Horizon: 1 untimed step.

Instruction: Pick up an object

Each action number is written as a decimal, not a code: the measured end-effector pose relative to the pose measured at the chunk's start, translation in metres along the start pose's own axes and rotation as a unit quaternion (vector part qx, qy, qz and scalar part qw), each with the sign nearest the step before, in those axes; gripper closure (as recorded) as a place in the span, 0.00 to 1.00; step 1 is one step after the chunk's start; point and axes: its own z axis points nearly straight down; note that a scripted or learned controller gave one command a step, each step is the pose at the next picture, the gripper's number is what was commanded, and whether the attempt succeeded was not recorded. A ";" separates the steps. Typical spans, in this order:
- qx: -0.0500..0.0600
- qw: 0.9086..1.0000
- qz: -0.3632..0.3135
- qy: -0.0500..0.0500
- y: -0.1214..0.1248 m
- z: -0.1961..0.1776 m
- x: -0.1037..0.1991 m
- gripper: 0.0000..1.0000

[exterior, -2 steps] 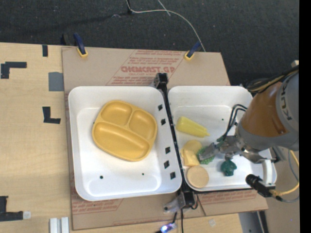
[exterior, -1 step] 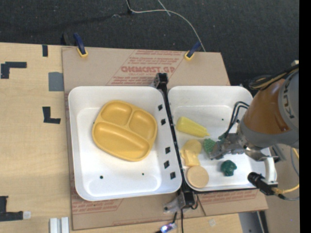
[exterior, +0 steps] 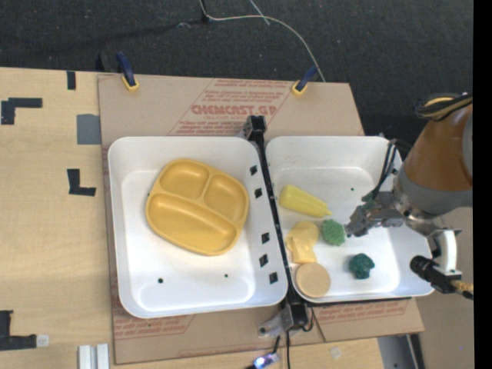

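Dark carpet floor (exterior: 92,14) beyond a pale wooden bench (exterior: 46,244), white cable (exterior: 296,37) across it.

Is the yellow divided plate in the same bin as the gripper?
No, the yellow divided plate lies in the left bin; the gripper is over the right bin.

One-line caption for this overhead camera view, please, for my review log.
Gripper low in the right bin beside a green broccoli piece; yellow divided plate in the left bin.
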 end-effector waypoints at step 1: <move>-0.001 1.000 0.000 0.000 0.003 -0.063 0.002 1.00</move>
